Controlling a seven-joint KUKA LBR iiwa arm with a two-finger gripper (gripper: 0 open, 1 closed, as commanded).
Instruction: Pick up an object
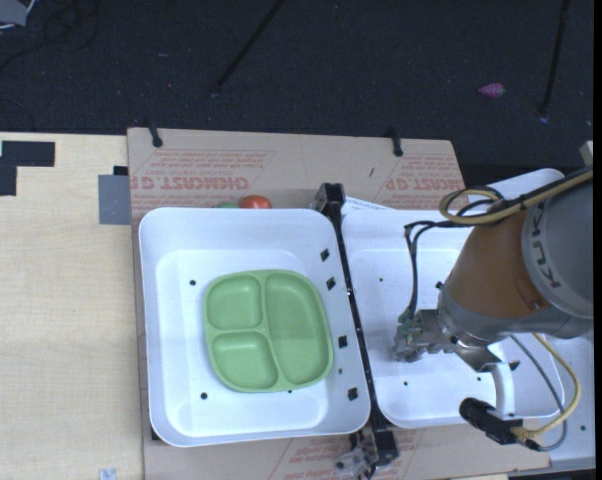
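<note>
We cannot tell the gripper (413,340) fingers' state; the green plate (268,330) lies well apart, so we judge an empty grasp likely

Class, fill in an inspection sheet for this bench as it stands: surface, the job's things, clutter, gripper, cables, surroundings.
Surface: two white bins, left bin and right bin, on cardboard over a pale bench.
Job's things: green divided plate flat in the left bin.
Clutter: small red-orange object behind the left bin's far rim.
Gripper: gripper low over the right bin; finger state unclear.
Cables: black and yellow cables along the arm.
Surroundings: dark floor with cords; purple scrap.
</note>
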